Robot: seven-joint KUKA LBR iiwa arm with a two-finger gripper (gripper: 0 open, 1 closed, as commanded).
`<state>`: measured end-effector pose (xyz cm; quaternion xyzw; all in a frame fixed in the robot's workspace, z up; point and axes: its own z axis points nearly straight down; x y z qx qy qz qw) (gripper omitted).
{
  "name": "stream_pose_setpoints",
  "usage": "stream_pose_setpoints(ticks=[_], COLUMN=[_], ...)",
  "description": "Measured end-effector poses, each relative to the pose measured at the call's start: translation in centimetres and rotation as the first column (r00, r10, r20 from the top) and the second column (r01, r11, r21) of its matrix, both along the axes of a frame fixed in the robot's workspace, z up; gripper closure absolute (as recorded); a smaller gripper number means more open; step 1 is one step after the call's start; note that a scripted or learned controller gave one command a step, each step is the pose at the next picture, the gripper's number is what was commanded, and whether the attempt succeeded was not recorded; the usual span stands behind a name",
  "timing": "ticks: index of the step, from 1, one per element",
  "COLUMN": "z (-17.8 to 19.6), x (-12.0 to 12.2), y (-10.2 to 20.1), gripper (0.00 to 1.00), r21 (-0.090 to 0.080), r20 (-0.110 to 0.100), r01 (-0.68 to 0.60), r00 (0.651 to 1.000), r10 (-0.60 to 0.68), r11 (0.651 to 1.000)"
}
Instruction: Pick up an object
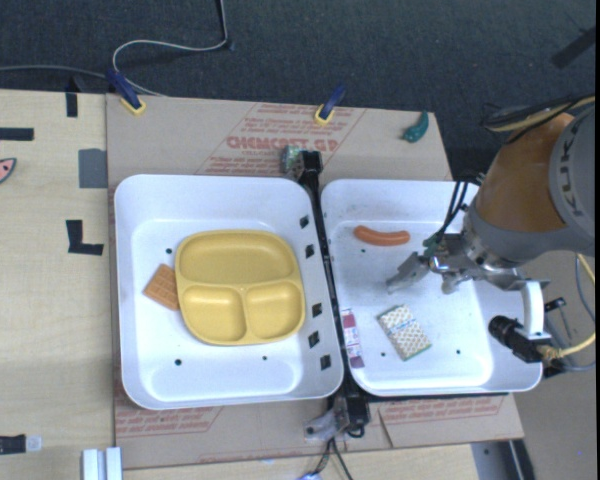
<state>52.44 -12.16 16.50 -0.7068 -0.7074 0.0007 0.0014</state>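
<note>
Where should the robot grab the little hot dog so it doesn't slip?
Probably at the middle of the hot dog, coming straight down from above. It lies flat in the right bin, long and thin, running left to right, so fingers closing across its narrow width should fit. There is bare floor around it, and the gripper is nearby.
</note>
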Motion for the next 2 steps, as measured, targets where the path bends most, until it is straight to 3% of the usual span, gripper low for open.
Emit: stream_pose_setpoints(ticks=[1,2], z=[-7.9,-6.94], x=[1.67,1.71], y=[2.14,2.03], gripper=[0.0,1.0], r21=[-0.001,-0.004], r20=[0.004,0.007], r01=[0.0,0.001], r00=[1.0,1.0], r10=[0.0,-0.001], r11=[1.0,1.0])
